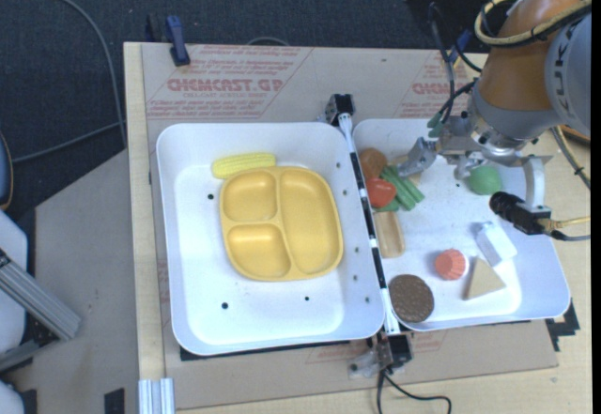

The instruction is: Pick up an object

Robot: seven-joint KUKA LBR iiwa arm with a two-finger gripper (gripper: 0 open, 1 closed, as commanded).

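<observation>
Claw (467,159) hangs over right white bin (535,295); grip state cannot be told; round green object (485,180) just beside it.

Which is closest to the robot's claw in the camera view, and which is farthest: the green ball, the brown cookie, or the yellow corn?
From the gripper, over the right bin:
1. Green ball, right bin, just beside the gripper.
2. Brown cookie, right bin's near corner, by the divider.
3. Yellow corn, left bin, above the yellow tray.
</observation>
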